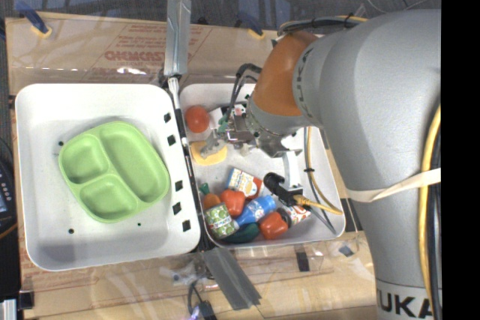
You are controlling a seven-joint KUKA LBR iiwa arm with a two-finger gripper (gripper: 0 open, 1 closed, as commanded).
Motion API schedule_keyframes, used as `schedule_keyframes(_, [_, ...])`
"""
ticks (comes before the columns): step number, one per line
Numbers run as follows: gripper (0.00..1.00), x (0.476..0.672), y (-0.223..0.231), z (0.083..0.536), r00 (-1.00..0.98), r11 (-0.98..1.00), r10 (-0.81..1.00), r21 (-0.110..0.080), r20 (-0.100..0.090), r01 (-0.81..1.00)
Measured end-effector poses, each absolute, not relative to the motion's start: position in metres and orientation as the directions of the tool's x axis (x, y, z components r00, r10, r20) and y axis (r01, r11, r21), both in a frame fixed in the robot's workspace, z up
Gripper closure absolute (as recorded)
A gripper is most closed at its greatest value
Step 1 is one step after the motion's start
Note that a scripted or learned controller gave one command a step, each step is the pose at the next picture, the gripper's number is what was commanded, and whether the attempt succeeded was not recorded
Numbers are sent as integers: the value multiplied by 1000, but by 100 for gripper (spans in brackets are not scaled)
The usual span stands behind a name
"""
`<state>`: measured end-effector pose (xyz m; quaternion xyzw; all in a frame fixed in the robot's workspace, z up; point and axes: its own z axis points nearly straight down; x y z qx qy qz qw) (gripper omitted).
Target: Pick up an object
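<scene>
Grey arm (pixel 360 101) over half-hidden right bin (pixel 196 95)

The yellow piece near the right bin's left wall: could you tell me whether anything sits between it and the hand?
Nothing visible does. The hand hangs just above and right of the yellow piece, with bare bin floor around it. The red ball lies beside it, toward the far wall, off that path.

Arm (pixel 382 109): showing grey, with an orange band (pixel 279 82).
Bins (pixel 45 109): both showing white.
Divided plate (pixel 112 170): showing light green.
Ball (pixel 197 118): showing red-orange.
Slice (pixel 210 154): showing yellow.
Carton (pixel 244 180): showing white, yellow and orange print.
Bottle (pixel 257 209): showing blue.
Pepper (pixel 233 201): showing red.
</scene>
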<state>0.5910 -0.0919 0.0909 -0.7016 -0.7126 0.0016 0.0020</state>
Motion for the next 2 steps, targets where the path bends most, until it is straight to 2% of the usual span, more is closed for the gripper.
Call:
schedule_keyframes(1, [100,591,-92,100,-18,18,1000,-8,1,1000])
schedule_keyframes(2, [0,591,-92,100,-19,19,1000,-8,1,1000])
